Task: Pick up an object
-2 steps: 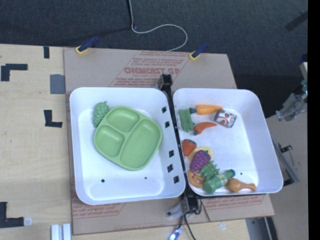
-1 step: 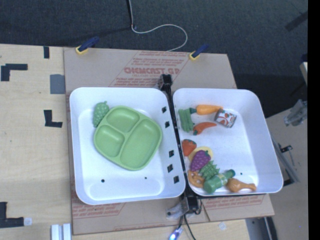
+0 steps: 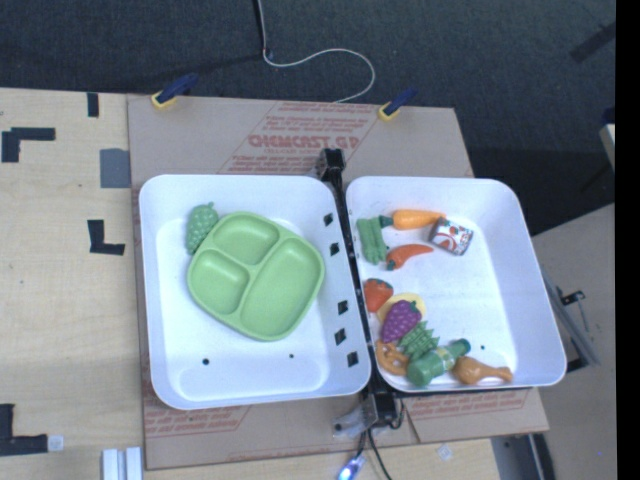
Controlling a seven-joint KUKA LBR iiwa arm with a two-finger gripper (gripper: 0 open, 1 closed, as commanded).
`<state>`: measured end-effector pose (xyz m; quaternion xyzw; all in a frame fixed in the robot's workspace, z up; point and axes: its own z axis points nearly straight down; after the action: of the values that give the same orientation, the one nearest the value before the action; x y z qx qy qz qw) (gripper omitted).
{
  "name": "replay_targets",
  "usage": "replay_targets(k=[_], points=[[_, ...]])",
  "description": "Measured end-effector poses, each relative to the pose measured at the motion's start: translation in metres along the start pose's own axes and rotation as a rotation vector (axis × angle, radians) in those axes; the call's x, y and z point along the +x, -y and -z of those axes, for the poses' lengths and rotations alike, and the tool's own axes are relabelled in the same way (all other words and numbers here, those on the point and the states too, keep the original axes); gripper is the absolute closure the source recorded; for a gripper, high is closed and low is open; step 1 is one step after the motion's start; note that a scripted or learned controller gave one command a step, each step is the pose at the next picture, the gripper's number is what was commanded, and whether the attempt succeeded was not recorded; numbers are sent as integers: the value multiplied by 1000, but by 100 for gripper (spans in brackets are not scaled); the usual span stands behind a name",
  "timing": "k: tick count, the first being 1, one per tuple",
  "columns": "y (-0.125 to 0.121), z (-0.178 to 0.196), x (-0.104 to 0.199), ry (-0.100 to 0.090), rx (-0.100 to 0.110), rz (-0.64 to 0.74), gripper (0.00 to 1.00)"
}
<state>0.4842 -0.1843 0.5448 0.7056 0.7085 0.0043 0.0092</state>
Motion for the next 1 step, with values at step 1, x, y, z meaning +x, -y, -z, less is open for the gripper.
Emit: replay_targets(k=[1], points=[[4,-109,-40,-8,29,-8,100]])
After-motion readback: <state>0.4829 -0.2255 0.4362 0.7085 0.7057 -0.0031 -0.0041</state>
